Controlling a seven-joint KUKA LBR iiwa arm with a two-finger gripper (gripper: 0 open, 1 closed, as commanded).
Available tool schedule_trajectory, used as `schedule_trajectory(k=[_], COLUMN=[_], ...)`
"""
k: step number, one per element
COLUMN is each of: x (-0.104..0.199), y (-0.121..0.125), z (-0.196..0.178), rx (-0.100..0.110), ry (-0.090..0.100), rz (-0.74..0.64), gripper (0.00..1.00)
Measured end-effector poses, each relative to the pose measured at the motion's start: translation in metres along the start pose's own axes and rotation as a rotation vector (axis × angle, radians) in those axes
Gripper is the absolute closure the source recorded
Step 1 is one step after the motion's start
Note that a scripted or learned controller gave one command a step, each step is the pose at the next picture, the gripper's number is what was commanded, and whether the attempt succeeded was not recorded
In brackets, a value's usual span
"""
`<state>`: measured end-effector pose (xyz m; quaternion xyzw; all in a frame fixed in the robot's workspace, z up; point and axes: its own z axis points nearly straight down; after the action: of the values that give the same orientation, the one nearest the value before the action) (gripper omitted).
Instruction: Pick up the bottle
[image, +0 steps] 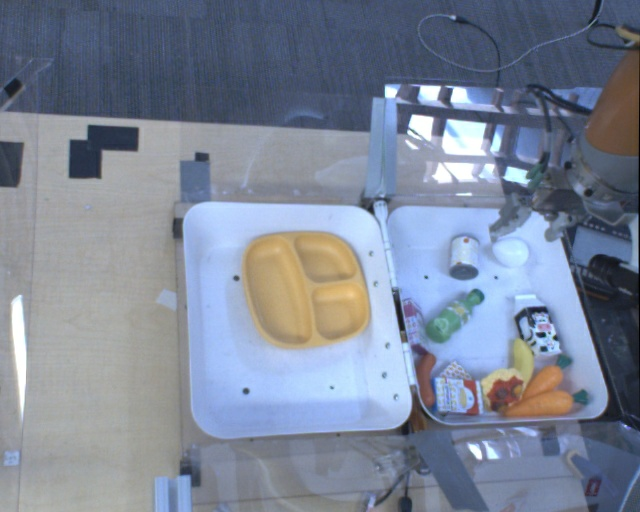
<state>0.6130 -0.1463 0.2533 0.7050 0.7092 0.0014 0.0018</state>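
Observation:
The green bottle (455, 315) lies on its side near the middle of the right bin (590, 340), its cap pointing to the upper right. My gripper (528, 224) hangs over the bin's far right corner, well above and to the right of the bottle. Its two fingers stand apart, open, with nothing between them. A white egg-shaped object (511, 252) sits just below the fingers.
A small grey can (463, 256) stands just above the bottle. A cow-patterned carton (540, 330), a banana (522, 357), carrots (540, 392) and a juice box (456, 389) crowd the bin's near right. The left bin (215, 330) holds a yellow divided plate (305, 288).

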Motion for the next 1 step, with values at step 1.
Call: schedule_trajectory(k=[1], x=[0.023], y=[-0.0141], z=[0.1575], rx=[-0.001], ry=[0.0], rz=[-0.016], gripper=[0.0])
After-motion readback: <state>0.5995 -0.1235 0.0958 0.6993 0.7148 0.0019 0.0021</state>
